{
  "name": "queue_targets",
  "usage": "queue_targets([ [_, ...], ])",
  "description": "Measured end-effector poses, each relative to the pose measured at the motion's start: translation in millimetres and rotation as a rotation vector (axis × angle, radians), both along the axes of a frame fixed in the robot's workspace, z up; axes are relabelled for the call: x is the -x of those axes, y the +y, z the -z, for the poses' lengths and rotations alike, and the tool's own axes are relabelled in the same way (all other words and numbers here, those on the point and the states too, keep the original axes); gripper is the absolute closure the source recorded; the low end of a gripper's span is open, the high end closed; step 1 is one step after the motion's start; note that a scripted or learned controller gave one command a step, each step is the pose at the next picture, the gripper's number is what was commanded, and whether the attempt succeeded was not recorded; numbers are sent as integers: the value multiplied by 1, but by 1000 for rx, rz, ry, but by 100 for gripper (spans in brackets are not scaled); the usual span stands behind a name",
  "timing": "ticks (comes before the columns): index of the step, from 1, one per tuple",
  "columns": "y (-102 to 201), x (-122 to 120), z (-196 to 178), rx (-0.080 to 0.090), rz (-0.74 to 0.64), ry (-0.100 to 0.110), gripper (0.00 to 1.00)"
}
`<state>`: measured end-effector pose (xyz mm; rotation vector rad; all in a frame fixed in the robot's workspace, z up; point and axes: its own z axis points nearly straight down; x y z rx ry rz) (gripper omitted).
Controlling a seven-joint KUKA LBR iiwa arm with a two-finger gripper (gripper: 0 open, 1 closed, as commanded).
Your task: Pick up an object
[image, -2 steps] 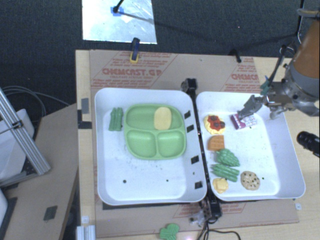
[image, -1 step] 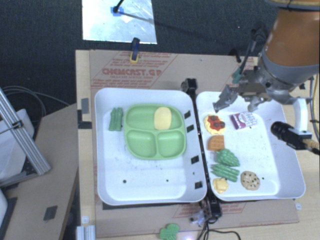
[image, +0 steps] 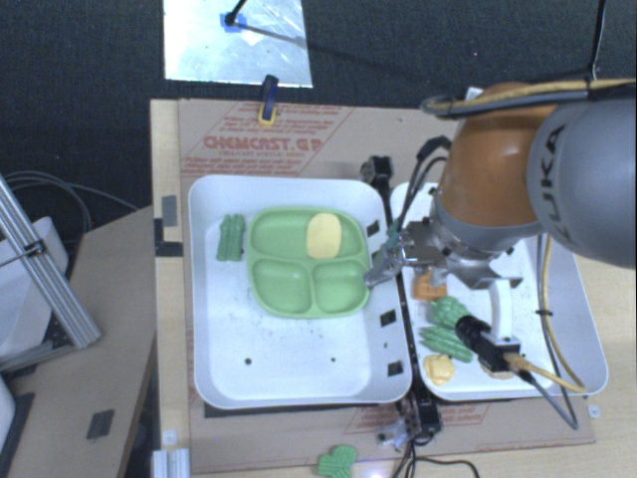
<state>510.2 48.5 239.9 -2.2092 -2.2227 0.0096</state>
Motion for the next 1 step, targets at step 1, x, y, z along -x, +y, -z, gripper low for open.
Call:
queue_targets([
  [1,-71,25,58,4,12,-5,0],
])
